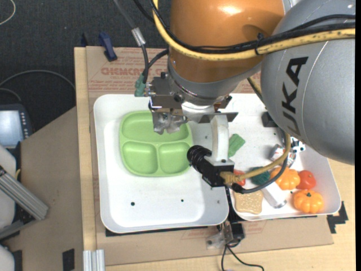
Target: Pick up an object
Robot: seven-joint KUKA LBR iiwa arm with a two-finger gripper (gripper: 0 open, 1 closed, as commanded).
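Looming closest, the grey-and-orange arm (237, 33) hangs its gripper (167, 123) over the pale green three-compartment plastic tray (152, 148) in the left white bin (113, 196), at its far edge. Approach stage, I'd say; descent and closing come next.

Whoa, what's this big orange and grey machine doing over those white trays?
It is a robot arm set to pick up an object. Its gripper hangs over the green divided plate in the left bin, with nothing visibly held. The right bin has small toy foods: two orange pumpkins, a red tomato, a cracker-like piece and a green piece.
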